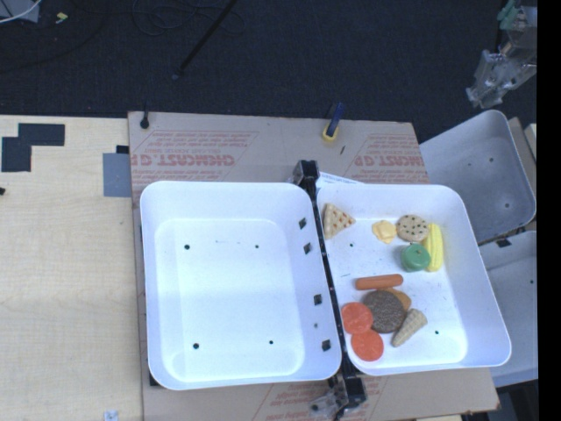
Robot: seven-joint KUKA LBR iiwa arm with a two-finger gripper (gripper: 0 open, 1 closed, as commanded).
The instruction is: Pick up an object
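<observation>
Left bin (166,235): we see it beside the right bin (465,323), their inner walls touching.
Right bin, far end: wedge (336,220), cookie (411,227), corn (435,246).
Right bin, near end: sausage (379,281), patty (383,310), cone (408,327).

The pincer (501,70) sits at the far upper right of the camera view, pulled well back and off to the side of the desk. It appears as a pale grey, angular metal piece, tilted and pointing down toward the lower left. Above it a short stretch of the wrist (511,11) rises to the frame's top edge, too blurred to make out in detail.
</observation>
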